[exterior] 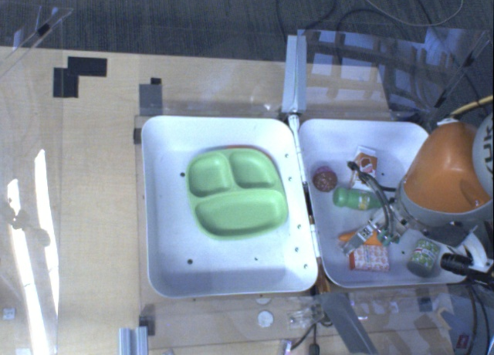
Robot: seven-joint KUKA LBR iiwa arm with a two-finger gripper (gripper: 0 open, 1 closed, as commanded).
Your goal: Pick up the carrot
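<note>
The carrot (351,235) lies in the right bin (340,141), near its front wall, as a small orange piece. The gripper (378,230) is low over it, just at the right end of the carrot, and its dark fingers seem to touch the carrot. I cannot tell whether they are apart or together, and the carrot is not clearly between them.

Many things crowd around the carrot. A red and white packet (370,259) lies just in front of it, touching or nearly touching. A green bottle (356,199) lies just behind it. Further behind the carrot are a small brown round thing (325,180) and a little orange and white packet (366,161). To the right of the carrot stands a small green can (424,256), partly under the arm (444,172).

Left of the carrot, in the left bin (166,191), rests a green divided tray (235,191).
</note>
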